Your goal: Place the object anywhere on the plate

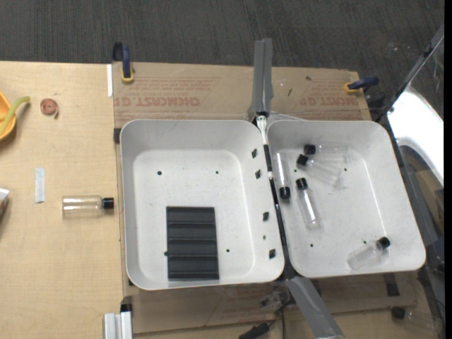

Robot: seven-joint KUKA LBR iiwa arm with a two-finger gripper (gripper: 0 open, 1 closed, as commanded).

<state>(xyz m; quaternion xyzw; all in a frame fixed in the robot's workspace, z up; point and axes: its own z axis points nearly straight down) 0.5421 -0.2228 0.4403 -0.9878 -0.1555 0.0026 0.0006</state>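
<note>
A black ribbed plate (191, 244) lies flat in the left bin (141, 154), near its front wall. Several clear vials with black caps lie loose in the right bin (395, 189). One long vial (282, 175) rests along that bin's left wall. Another vial (306, 202) lies just right of it, cap toward the back. Two more vials (323, 161) lie crossed near the back middle. A lone vial (367, 254) sits in the front right corner.
On the wooden bench left of the bins lies one more capped vial (85, 204), beside a small white strip (39, 186) and a yellow object (6, 116). A grey metal bar (263, 80) stands behind the bins' junction. Clamps (124, 62) hold the cardboard.
</note>
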